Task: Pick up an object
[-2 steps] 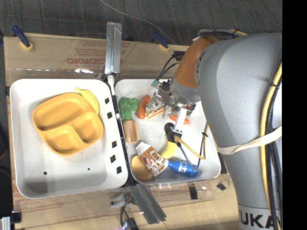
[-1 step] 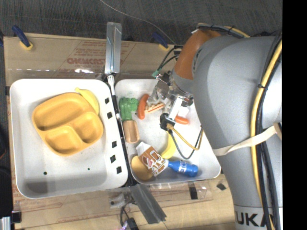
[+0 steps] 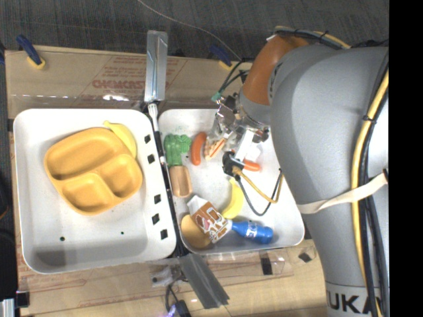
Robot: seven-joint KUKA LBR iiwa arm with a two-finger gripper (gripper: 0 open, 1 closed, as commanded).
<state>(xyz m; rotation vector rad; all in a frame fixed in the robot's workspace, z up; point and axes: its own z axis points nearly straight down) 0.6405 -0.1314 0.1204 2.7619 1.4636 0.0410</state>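
Camera view, looking down at a slant: the likeliest thing for the pick is the red sausage-shaped toy (image 3: 197, 148), lying lengthwise in the upper middle of the right bin (image 3: 285, 207), with a small orange-and-white striped piece (image 3: 215, 147) touching its right side. The claw (image 3: 228, 132) hangs low just beside these two, to their right and slightly above in the frame; cables and the wrist body cover its tips, so whether it is apart, together or clamped on anything cannot be told. Left of the sausage stands a green lumpy toy (image 3: 176, 148), and below that a brown cylinder (image 3: 180, 180) lies against the dividing wall. A small carrot-like orange piece (image 3: 249, 166) sits under the wrist. Lower down, a banana (image 3: 234, 200), a printed brown carton (image 3: 209, 221) and a blue bottle (image 3: 253, 230) crowd the bin's near edge, probably having settled there as loose items do. The left bin (image 3: 33, 197) holds a yellow divided tray (image 3: 92, 170) with a second banana (image 3: 123, 136) tucked against its upper rim. Both bins rest on cardboard over the worktop (image 3: 73, 78).
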